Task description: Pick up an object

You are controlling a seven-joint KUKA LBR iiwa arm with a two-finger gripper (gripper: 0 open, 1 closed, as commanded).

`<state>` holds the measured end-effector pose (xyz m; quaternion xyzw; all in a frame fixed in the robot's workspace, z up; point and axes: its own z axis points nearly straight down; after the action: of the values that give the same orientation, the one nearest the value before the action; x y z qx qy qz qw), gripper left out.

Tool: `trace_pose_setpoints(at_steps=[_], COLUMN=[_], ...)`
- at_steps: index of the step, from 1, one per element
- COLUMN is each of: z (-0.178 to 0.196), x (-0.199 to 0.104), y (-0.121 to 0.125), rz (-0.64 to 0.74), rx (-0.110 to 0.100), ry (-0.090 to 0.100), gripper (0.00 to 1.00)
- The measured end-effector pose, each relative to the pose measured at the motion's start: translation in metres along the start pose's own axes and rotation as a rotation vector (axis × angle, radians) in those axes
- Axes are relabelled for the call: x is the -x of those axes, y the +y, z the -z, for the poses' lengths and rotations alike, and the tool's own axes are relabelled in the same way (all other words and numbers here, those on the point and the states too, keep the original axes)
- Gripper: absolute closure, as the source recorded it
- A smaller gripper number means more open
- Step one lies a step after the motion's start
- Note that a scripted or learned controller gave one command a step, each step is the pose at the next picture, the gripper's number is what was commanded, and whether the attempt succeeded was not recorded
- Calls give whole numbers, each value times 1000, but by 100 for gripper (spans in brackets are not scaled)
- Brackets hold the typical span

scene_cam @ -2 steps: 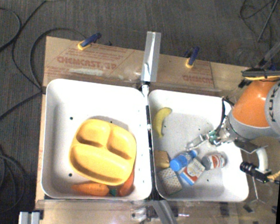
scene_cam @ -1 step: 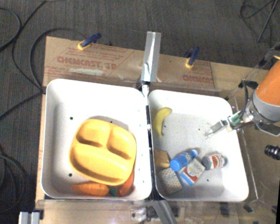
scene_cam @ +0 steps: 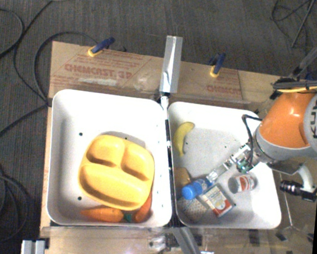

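Now the tool [scene_cam: 216, 176], grip state unclear, sits just up-right of the clear blue-capped plastic bottle [scene_cam: 195, 188], whose long axis runs w/ the tool's reach.

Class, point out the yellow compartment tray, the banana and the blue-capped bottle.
Yellow plastic compartment tray [scene_cam: 119, 171]: camera view, centre ridge.
Yellow curved banana [scene_cam: 183, 136]: camera view, mid-body.
Clear plastic bottle with blue cap [scene_cam: 192, 190]: camera view, cap end.
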<state>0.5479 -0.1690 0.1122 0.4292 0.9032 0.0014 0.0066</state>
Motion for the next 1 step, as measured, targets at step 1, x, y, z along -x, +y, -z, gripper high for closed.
trace_pose_setpoints(at_steps=[1], z=[18], x=[1], y=[28], rz=[359], rx=[-6], ry=[15], gripper=[0])
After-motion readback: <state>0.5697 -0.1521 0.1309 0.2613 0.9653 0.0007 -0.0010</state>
